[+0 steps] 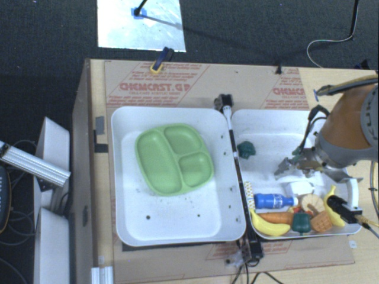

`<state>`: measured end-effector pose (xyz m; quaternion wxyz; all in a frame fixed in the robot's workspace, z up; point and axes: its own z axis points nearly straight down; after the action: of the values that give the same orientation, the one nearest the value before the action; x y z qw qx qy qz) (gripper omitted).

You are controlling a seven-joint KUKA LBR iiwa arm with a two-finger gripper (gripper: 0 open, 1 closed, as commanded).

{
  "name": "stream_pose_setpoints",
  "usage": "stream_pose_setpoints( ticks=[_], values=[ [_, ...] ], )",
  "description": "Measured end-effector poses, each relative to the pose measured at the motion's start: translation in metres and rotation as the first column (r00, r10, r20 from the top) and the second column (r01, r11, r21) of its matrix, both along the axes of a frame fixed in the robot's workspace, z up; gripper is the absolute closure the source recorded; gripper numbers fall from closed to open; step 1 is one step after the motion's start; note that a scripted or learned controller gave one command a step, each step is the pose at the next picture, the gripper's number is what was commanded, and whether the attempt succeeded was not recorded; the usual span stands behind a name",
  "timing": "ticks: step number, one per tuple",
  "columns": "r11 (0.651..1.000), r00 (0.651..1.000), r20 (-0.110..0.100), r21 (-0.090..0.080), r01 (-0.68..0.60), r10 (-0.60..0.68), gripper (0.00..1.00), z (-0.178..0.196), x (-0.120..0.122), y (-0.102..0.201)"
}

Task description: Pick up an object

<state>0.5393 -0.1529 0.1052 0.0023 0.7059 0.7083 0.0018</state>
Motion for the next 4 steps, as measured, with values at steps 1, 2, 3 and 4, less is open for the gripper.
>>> stream_pose_setpoints(
  ticks=[1, 2, 3, 4],
  values=[
    [1.000, 1.000, 0.002, 0.000, -0.001, 0.001, 1.00, 0.010, 0.001, 0.000],
    [1.000, 1.000, 0.002, 0.000, -0.001, 0.001, 0.00, 0.010, 0.001, 0.000],
    [1.000, 1.000, -0.001, -0.001, 0.002, -0.002, 0.00, -0.020, -0.052, 0.045],
    [1.000, 1.000, -0.001, -0.004, 0.003, -0.003, 0.00, -0.020, -0.044, 0.066]
  ],
)
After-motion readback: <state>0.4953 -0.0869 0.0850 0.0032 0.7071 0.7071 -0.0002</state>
